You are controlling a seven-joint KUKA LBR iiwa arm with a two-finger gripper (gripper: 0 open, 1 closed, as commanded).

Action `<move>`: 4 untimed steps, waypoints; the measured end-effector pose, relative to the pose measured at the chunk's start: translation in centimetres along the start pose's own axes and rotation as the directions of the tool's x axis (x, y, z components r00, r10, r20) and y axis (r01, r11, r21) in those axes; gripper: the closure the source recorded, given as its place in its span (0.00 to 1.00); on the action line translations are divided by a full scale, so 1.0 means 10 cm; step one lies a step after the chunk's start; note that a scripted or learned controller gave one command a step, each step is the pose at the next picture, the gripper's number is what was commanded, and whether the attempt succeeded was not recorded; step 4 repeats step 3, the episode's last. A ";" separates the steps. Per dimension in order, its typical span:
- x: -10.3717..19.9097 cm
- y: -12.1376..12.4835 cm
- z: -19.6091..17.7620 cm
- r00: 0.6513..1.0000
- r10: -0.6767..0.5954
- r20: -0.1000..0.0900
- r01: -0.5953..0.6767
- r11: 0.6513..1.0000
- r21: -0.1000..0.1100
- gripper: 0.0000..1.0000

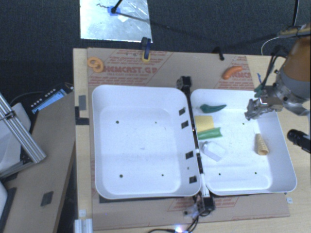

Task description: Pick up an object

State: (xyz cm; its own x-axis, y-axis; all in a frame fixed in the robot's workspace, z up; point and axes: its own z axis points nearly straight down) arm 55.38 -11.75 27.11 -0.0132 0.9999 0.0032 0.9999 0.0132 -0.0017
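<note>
Gripper (252, 110) poised over upper right part of right bin (282, 178); finger spread impossible to tell. In the same bin: teal piece (212, 108), yellow block (204, 123), green piece (210, 133) and clear white piece (214, 152) near the left wall; tan cone (262, 144) just below the gripper.

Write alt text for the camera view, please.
The gripper hangs over the right bin, which holds a teal piece, yellow block, green piece, clear packet and tan cone.
</note>
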 end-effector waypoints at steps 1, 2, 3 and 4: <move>-0.35 0.13 -1.13 1.000 0.013 0.008 -0.013 1.000 -0.016 1.00; -0.90 -0.08 -0.67 1.000 0.018 0.006 -0.018 1.000 -0.001 1.00; -0.79 1.07 -1.26 1.000 0.004 0.008 -0.004 1.000 -0.016 1.00; -0.79 1.07 -1.26 1.000 0.004 0.008 -0.004 1.000 -0.016 1.00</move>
